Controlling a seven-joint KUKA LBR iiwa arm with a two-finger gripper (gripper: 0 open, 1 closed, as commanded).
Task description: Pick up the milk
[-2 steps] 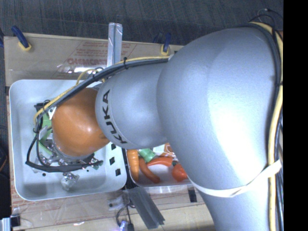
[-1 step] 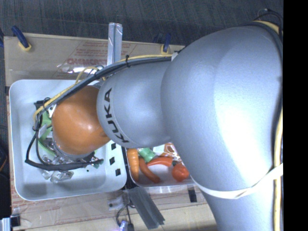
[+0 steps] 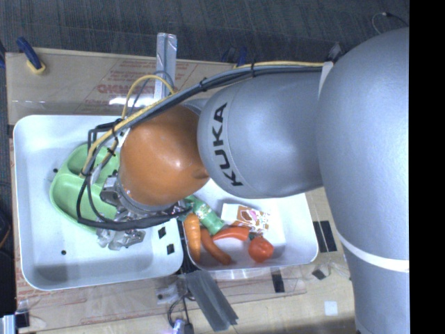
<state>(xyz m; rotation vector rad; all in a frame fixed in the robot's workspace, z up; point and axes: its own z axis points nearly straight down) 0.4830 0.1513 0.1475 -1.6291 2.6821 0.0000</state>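
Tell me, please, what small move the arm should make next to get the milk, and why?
Probably lift and shift right. The gripper sits low in the left bin, beside green items, while a white carton, likely the milk, lies in the right bin with a carrot and tomato.

The arm [image 3: 292,138] is a stout grey casing, smooth and rounded, with "KUKA" in black capitals on its flank. A thin pale seam line crosses the big segment at 4 o'clock. Toward 9 o'clock sits a glossy orange band [image 3: 160,160], domed like a ball. Black and yellow cables [image 3: 174,94] run along the casing's 12 o'clock side and loop out past the band. Below the band is a metal wrist fitting [image 3: 125,218] of silvery parts.
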